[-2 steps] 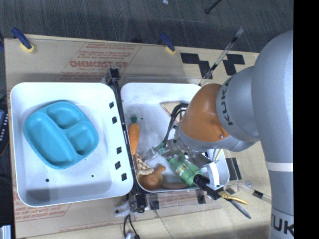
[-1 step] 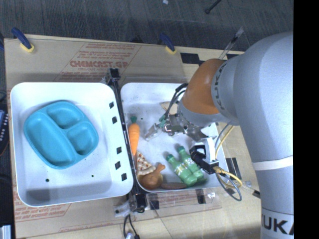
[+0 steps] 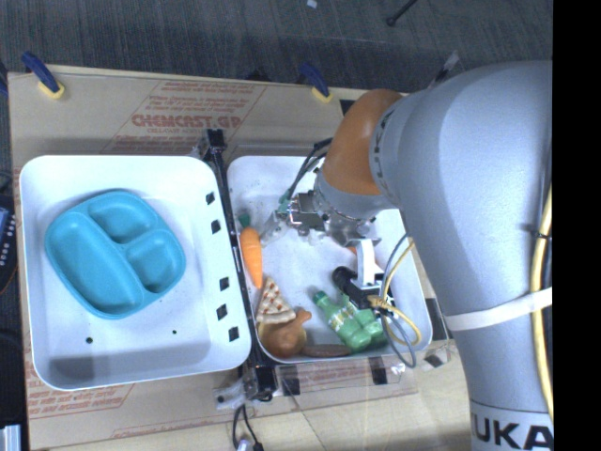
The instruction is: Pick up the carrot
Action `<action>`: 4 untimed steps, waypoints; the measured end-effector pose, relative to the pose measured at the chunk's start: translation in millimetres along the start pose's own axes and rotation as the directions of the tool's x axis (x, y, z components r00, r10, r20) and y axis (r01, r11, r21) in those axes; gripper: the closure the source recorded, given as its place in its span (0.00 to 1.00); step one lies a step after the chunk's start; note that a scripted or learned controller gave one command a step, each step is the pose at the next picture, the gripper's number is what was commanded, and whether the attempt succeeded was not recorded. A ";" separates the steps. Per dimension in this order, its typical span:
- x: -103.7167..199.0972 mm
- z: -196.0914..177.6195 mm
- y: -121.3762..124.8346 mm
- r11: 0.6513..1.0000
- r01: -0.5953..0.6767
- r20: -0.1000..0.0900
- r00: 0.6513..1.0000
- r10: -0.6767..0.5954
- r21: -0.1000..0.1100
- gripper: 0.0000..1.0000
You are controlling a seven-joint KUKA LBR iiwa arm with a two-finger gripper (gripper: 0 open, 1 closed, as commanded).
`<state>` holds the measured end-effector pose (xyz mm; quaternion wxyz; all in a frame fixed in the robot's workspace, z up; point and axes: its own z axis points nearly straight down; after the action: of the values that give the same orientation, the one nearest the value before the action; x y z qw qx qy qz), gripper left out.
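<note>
Plainly, the carrot (image 3: 251, 255) lies along the left wall of the right bin (image 3: 302, 276), near the gripper (image 3: 293, 212); whether that is open or closed cannot be told. The carrot looks light, stiff and smooth, probably best pinched across its thicker middle.

Both bins are white, the left bin (image 3: 38, 346) and the right bin (image 3: 263, 172) alike, with small black clips (image 3: 222, 285) along the edge between them. The divided plate (image 3: 113, 252) is a plain turquoise blue. The carrot (image 3: 251, 256) is bright orange with a small green tip. The wedge-shaped piece (image 3: 270, 301) is pale tan with darker reddish markings, the rounded lump (image 3: 286, 336) is brown, and the bottle-like item (image 3: 349, 322) is green. The arm (image 3: 470, 186) is grey with an orange band (image 3: 362, 153). The worktop (image 3: 188, 111) is cardboard brown with red printed lettering, its clamps (image 3: 42, 73) are blue, and the floor (image 3: 188, 17) is dark grey.
</note>
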<state>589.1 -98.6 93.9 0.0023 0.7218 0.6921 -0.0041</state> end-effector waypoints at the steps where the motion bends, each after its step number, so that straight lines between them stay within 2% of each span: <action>1: 3.2 2.1 -13.8 0.970 -0.245 -0.007 0.970 0.245 0.009 0.00; 2: 4.7 -7.5 -13.9 0.971 -0.237 -0.011 0.972 0.237 0.015 1.00; 3: 5.7 -17.1 -13.9 0.973 -0.229 -0.012 0.973 0.229 0.020 1.00; 4: 93.1 -98.9 -90.4 0.848 -0.529 -0.009 0.848 0.529 0.013 1.00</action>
<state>503.0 -0.9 192.2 -0.0046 0.8844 0.4667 -0.0024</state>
